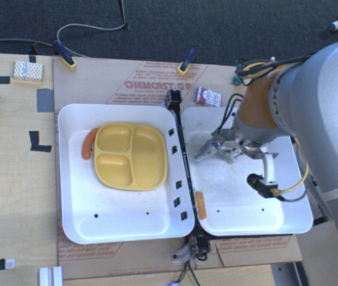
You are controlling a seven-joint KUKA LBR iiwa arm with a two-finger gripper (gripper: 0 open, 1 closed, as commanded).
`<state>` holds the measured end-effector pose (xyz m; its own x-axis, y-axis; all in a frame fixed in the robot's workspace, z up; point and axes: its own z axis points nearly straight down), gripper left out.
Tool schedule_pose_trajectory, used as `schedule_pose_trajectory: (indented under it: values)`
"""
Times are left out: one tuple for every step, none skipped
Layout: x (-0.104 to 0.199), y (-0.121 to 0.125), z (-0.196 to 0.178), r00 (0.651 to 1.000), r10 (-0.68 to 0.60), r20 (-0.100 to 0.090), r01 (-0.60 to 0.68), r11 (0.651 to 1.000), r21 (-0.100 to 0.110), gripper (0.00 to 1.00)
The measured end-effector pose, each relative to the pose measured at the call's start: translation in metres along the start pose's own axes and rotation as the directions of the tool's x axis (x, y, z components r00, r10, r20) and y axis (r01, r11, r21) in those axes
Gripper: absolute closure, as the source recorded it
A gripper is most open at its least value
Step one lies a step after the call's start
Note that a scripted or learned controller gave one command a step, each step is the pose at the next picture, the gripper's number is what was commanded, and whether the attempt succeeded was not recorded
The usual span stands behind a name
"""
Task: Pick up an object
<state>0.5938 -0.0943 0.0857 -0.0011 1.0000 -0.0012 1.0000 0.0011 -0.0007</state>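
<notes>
A small orange piece (200,205), judged light, stiff and fairly smooth, was found at the left edge of the right bin (246,219) near its front corner, tight against the wall; a grip across its narrow width was judged best, though the wall would crowd one finger. The arm (276,109) was bent low over that bin's middle, with the gripper (207,151) pointed left, its fingers apart and nothing between them.
</notes>
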Motion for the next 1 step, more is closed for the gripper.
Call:
schedule_pose_trajectory:
  values:
    - [-0.0005,0.0002,-0.0099,1.0,0.0,0.002,0.0,1.0,-0.003,1.0]
